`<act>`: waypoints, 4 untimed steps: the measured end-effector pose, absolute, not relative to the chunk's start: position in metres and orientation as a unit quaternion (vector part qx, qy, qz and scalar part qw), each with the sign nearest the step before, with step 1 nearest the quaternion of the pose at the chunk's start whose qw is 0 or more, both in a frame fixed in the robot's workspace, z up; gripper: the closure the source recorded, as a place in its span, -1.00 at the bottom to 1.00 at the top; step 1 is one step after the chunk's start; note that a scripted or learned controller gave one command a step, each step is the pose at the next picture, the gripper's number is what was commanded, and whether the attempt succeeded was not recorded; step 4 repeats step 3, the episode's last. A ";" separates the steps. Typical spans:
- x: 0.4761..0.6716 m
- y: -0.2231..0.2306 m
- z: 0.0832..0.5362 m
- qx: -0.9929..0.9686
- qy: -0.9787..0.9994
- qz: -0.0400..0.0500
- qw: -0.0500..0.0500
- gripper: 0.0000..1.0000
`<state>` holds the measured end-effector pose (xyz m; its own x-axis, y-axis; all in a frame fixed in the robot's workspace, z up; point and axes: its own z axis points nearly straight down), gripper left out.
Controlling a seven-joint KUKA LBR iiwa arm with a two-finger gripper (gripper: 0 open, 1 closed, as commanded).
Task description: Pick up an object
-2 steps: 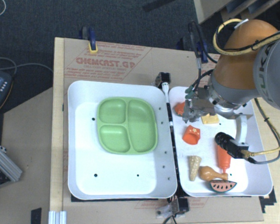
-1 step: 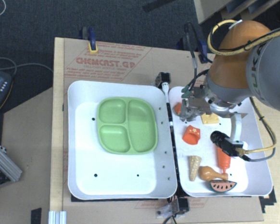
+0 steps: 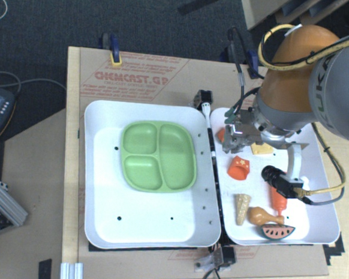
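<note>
**Hovering over a crowded right bin**

Hovering low over the right bin [image 3: 330,229], the pincer [image 3: 237,139] was seen among toy foods; whether it was open or closed could not be told, as it was masked by the wrist. No object was seen to be held. Candidates for picking lay close by: a red pepper piece [image 3: 239,168] just beside the pincer, a yellow cheese wedge [image 3: 261,150] under the wrist, an ice-cream cone [image 3: 241,207], a chicken drumstick [image 3: 263,216] and a watermelon slice [image 3: 277,231] nearer the front. A green divided plate [image 3: 158,157] was left in the left bin [image 3: 96,220]. A miss was judged likely, since the small pieces were crowded and could be nudged aside or pushed against the bin wall.
</note>
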<state>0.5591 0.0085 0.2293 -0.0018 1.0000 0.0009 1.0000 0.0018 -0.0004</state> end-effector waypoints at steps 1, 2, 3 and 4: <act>0.567 0.000 0.214 -0.708 -0.707 0.001 0.001 1.00; 0.556 0.004 0.222 -0.707 -0.707 0.001 0.001 1.00; 0.575 0.006 0.220 -0.707 -0.708 -0.001 -0.001 1.00; 0.575 0.006 0.220 -0.707 -0.708 -0.001 -0.001 1.00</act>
